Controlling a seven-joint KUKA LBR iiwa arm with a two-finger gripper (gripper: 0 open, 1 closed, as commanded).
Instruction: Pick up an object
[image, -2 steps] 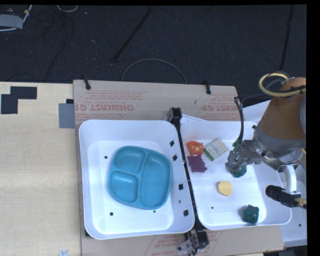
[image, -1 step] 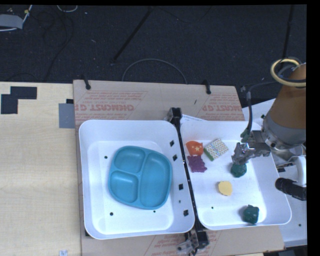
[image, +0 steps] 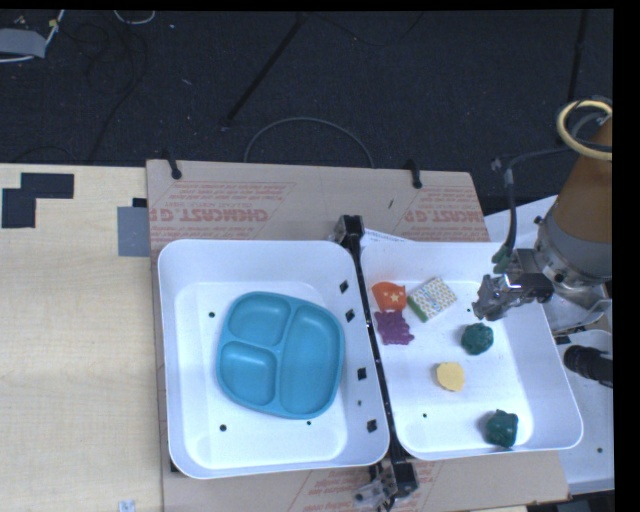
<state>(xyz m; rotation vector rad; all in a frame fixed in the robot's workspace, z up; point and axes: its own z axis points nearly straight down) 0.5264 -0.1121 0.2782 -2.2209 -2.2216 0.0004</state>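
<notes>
The pincer (image: 490, 305) hangs over the right part of the right bin (image: 535, 440), just left of the arm's grey wrist. Whether it is spread or closed cannot be told at this resolution, and no object is visible in its grip.

Directly on the near side of the pincer, close below its tip, lies a dark green ball (image: 477, 338) on the bin floor. Whether the two touch cannot be told. Left of the pincer lies a small speckled block (image: 432, 298), tilted, with green edges. Left of that block sits an orange-red piece (image: 389, 295), and a purple piece (image: 394, 328) lies just beside it on the near side. A yellow round piece (image: 451, 376) rests near the middle of the bin floor, nearer than the ball. A second dark green lump (image: 502, 428) sits at the near right corner of the bin.

The left bin (image: 190, 270) adjoins the right bin along a black divider (image: 365, 340). It holds a blue compartment plate (image: 280, 352) with three sections.

Both bins rest on a brown cardboard sheet (image: 300, 205) laid on the table (image: 70, 350).
</notes>
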